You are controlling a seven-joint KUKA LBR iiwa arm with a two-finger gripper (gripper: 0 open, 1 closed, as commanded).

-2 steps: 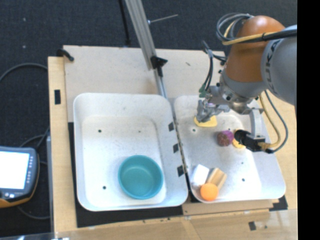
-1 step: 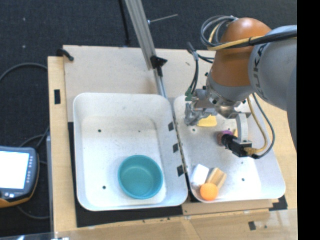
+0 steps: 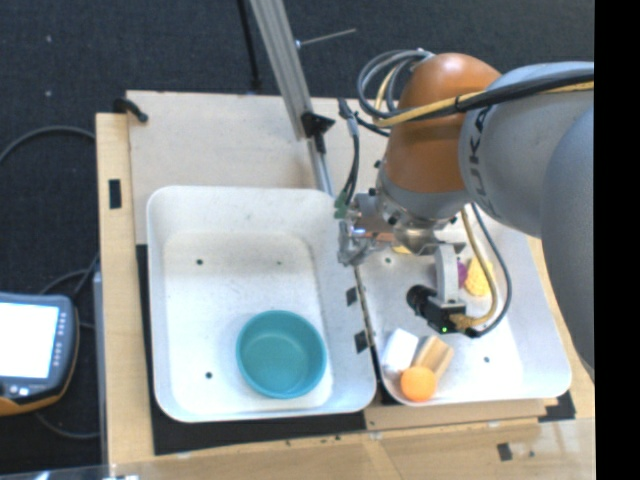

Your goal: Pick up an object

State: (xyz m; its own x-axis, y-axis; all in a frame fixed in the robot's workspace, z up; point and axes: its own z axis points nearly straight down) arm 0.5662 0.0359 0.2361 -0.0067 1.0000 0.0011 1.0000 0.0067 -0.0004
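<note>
- Bench point(image 3: 200, 138): it carries two white bins side by side.
- Arm point(image 3: 520, 138): grey with an orange band, it reaches in from the right and hangs over the right bin's back-left part.
- Left bin point(image 3: 230, 258): it holds one thing, the bowl.
- Right bin point(image 3: 520, 348): small things sit in its front-left corner.
- Gripper point(image 3: 355, 240): it is low at the wall where the two bins meet. I cannot tell whether it is spread or pressed together, and nothing is seen in its grasp.
- Bowl point(image 3: 282, 353): teal and upright, near the left bin's front edge.
- Tan block point(image 3: 434, 353): in the front-left corner, touching the white block point(image 3: 400, 348).
- Ball point(image 3: 419, 384): orange, just in front of both blocks.
- Yellow thing point(image 3: 477, 283): mid-bin, partly hidden by the arm's cabling.
</note>
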